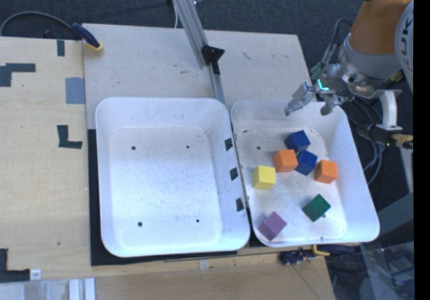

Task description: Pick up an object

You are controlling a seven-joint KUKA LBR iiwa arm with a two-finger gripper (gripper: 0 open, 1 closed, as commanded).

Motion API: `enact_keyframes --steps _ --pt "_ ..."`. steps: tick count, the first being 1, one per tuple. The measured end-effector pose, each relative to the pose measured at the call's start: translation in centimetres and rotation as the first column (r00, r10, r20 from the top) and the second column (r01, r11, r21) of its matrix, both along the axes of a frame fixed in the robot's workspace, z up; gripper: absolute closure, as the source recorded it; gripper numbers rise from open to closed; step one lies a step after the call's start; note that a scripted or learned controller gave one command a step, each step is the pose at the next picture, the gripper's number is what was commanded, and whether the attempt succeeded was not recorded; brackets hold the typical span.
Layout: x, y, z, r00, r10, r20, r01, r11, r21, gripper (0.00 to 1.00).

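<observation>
The right bin [356, 184] holds several small blocks: two blue ones [297, 140] [306, 162], two orange ones [285, 160] [326, 170], a yellow one [264, 176], a green one [316, 207] and a purple one [272, 225]. My gripper [311, 101] hangs over the bin's far edge, above and behind the blocks. Its two fingers stand apart with nothing between them. The nearest block is the upper blue one, a short way in front of the fingers.
The left bin [107, 158] sits beside the right one. A slanted metal rail [191, 20] runs from the top down to the gap between the bins. Cables hang at the right by the arm.
</observation>
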State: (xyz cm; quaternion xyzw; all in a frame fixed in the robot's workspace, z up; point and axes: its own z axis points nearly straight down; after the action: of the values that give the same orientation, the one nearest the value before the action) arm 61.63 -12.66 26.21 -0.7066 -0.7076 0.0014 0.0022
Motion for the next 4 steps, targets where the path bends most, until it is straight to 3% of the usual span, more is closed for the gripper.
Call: enact_keyframes --steps 1,4 --pt "0.1 0.0 0.2 1.000 0.001 0.004 -0.001 1.000 -0.001 0.00" --pt "-0.6 1.7 -15.5 1.000 0.001 0.001 -0.001 1.000 -0.001 0.00"
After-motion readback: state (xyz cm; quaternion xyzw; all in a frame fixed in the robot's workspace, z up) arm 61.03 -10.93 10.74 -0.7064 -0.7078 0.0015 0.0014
